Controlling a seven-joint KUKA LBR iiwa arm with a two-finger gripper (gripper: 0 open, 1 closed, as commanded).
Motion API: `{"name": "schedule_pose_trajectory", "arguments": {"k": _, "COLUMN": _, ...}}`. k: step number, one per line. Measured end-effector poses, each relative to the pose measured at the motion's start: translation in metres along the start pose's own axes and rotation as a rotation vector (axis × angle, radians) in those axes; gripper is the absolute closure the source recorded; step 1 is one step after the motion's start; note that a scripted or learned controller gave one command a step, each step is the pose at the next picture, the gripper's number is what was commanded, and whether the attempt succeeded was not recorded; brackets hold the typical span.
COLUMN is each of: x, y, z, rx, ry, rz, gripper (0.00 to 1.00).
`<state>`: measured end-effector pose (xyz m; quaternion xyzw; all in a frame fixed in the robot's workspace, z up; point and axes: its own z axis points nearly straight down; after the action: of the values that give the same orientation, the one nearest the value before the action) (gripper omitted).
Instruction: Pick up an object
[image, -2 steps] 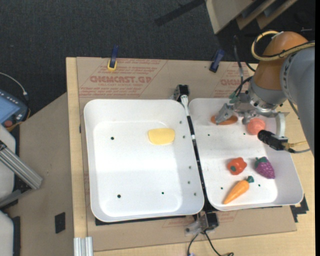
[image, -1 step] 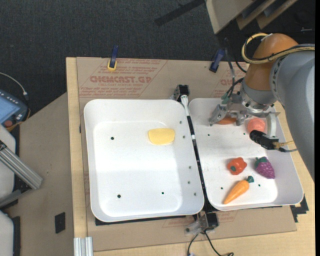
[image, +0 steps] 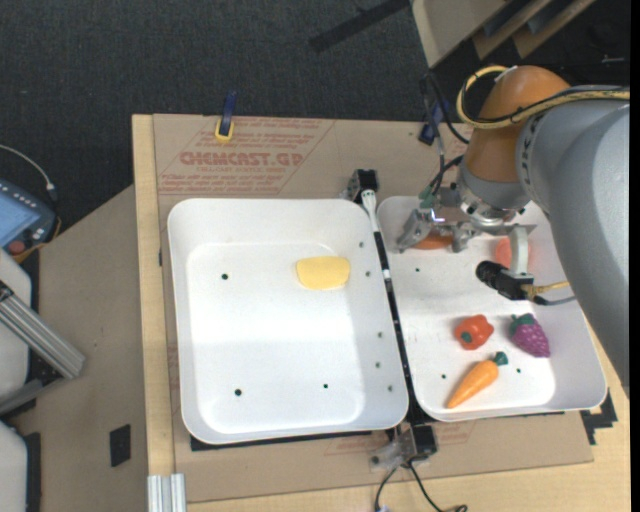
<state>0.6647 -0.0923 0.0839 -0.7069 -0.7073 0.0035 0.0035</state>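
My gripper (image: 436, 238) is low in the far left corner of the right bin (image: 575, 385). It is open, its two grey fingers spread to either side of a small orange-red object (image: 432, 243) that lies on the bin floor between them. In the same bin lie a red pepper (image: 474, 330), a bunch of purple grapes (image: 531, 336), a carrot (image: 472, 383) and a pink-red piece (image: 520, 250) partly hidden beside the wrist. A flat yellow object (image: 322, 272) rests in the left bin (image: 200, 400).
The grey arm with its orange band (image: 510, 100) covers the right bin's far right side. A black cable plug (image: 500, 278) hangs just behind the pepper. A black divider (image: 385, 290) runs between the bins.
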Motion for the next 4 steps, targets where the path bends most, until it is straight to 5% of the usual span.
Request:
{"name": "schedule_pose_trajectory", "arguments": {"k": 1, "x": -0.026, "y": 0.0, "z": 0.0, "rx": -0.003, "ry": 0.001, "rz": 0.003, "gripper": 0.0}}
{"name": "schedule_pose_trajectory", "arguments": {"k": 2, "x": -0.002, "y": 0.0, "z": 0.0, "rx": -0.001, "ry": -0.001, "rz": 0.001, "gripper": 0.0}}
{"name": "schedule_pose_trajectory", "arguments": {"k": 3, "x": -0.012, "y": 0.0, "z": 0.0, "rx": -0.002, "ry": 0.001, "rz": 0.002, "gripper": 0.0}}
{"name": "schedule_pose_trajectory", "arguments": {"k": 4, "x": -0.013, "y": 0.0, "z": -0.011, "rx": 0.0, "ry": -0.002, "rz": 0.002, "gripper": 1.0}}
